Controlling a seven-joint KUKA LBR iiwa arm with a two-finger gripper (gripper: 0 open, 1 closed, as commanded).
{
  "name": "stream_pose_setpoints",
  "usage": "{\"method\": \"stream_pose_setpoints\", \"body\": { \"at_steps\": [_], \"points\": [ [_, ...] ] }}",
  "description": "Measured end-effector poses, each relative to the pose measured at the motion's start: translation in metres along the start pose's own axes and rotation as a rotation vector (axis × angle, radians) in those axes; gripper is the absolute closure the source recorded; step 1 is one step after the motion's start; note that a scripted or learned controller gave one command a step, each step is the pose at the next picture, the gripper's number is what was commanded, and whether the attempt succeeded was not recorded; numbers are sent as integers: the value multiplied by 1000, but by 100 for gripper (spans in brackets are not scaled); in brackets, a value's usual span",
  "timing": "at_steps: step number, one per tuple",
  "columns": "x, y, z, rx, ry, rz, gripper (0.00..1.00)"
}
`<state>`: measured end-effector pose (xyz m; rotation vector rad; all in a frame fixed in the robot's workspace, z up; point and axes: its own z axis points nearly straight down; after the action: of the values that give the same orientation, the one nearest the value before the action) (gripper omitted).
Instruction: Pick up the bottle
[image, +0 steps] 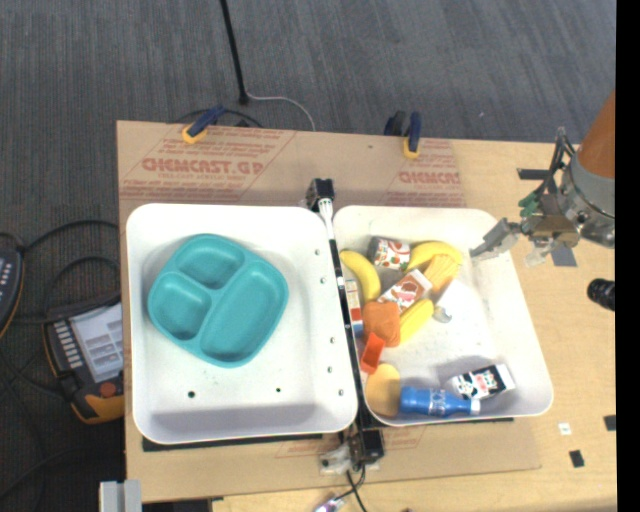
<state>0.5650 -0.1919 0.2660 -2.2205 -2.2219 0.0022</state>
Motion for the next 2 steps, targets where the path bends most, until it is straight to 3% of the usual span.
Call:
{"method": "stream_pose_setpoints", "body": {
  "at_steps": [1,2],
  "points": [
    [0,0,-10,-1,-1,-1,100],
    [-32,-82,46,0,0,-197,100]
  ]
}}
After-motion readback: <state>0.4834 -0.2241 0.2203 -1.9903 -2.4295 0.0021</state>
